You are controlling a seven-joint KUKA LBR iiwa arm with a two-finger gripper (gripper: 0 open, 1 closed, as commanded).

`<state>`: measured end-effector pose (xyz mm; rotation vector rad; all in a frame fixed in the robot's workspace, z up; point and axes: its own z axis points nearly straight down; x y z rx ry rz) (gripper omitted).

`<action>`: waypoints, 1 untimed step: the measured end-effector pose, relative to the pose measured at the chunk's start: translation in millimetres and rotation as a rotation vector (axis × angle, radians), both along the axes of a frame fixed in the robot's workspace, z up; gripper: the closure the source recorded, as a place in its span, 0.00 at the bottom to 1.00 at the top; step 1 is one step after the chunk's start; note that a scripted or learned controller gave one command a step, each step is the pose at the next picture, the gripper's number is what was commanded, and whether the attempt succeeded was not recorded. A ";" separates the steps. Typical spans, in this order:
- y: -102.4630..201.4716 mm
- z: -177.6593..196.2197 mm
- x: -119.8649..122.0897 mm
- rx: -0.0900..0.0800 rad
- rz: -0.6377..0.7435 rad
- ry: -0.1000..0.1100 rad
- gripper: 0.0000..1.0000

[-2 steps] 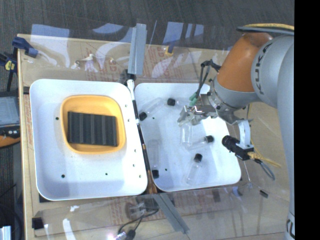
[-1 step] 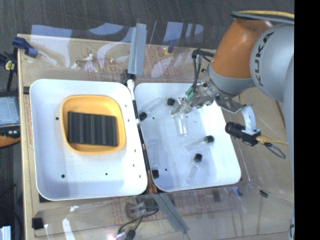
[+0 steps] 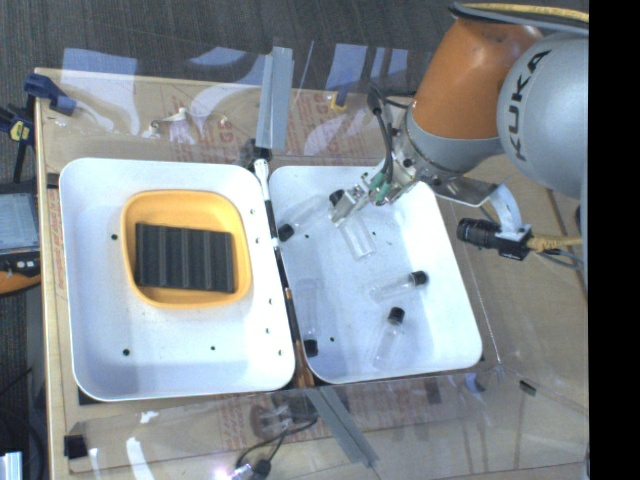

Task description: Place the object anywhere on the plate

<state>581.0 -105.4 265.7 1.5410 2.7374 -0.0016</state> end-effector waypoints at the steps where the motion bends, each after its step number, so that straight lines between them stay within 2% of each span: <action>1: 60.3 -43.9 30.6 0.001 0.112 0.004 1.00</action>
